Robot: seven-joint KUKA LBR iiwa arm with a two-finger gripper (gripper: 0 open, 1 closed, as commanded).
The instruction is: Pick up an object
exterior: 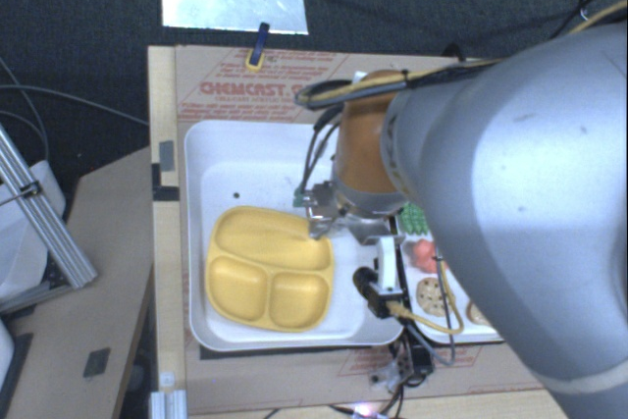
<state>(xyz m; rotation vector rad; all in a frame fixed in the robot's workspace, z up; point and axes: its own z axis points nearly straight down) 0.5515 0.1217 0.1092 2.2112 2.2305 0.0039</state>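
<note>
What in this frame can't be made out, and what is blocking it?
- Gripper, camera view: the wrist above covers its fingers; a grasp cannot be judged.
- Right bin: mostly hidden under the grey arm; a few small items peek out, among them a green one and a cookie-like one.
- Yellow divided tray in the left bin: its upper right corner lies under the gripper; contact is unclear.

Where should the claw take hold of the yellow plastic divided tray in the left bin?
Probably the yellow plastic divided tray by its raised outer rim on the left edge, coming from above: it lies flat, too wide to span, and that rim stands away from the left white bin wall.
</note>
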